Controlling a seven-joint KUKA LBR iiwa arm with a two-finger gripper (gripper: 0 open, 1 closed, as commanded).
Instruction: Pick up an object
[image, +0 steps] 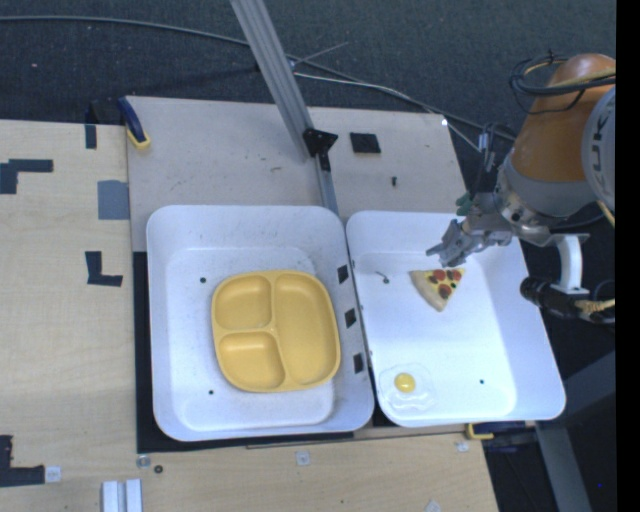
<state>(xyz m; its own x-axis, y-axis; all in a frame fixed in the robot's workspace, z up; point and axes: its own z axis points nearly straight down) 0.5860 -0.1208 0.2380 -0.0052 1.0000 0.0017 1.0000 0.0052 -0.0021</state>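
Note:
A toy pizza slice (438, 287) lies in the upper middle of the right bin (500, 330). A toy fried egg (406, 386) rests near that bin's front left corner. A yellow divided plate (275, 329) sits in the left bin (180, 300). My gripper (450, 251) hangs just above the far edge of the pizza slice, its dark fingers pointing down and left. Nothing shows between the fingers.
A metal pole (285, 90) rises at a slant from behind the seam between the bins. Small black clips (347, 318) line that seam. The arm's grey and orange body (560, 140) looms over the right bin's far right corner, with cables beside it.

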